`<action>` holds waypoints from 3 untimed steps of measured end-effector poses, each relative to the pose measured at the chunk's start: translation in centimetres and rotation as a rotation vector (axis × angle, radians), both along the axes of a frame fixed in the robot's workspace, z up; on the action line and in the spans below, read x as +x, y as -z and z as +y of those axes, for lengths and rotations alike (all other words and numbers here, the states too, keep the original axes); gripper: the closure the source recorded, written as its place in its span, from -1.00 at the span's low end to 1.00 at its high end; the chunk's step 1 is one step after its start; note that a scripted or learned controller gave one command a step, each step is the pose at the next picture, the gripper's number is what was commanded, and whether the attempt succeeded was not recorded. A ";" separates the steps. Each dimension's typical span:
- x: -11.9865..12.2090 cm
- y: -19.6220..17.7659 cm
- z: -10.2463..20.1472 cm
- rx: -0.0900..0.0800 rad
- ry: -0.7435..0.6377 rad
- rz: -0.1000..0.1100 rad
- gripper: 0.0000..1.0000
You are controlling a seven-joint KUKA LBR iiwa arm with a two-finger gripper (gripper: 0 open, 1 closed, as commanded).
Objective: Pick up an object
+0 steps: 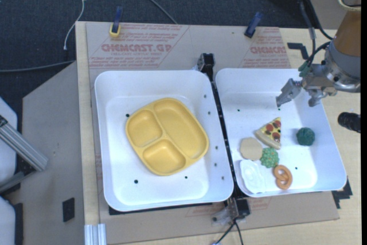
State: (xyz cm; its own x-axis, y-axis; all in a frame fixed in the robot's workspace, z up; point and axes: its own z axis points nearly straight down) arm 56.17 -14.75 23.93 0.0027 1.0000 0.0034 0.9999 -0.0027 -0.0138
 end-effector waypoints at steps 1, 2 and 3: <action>0.3 -0.7 0.0 -0.002 -0.003 -0.013 -1.00; 0.2 5.6 -0.4 0.000 -0.002 -0.006 -1.00; -0.5 11.7 -0.6 0.000 -0.002 -0.005 -1.00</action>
State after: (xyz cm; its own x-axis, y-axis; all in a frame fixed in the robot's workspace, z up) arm 55.66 -15.37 12.19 0.0008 1.0000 0.0033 1.0000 -0.0008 -0.0088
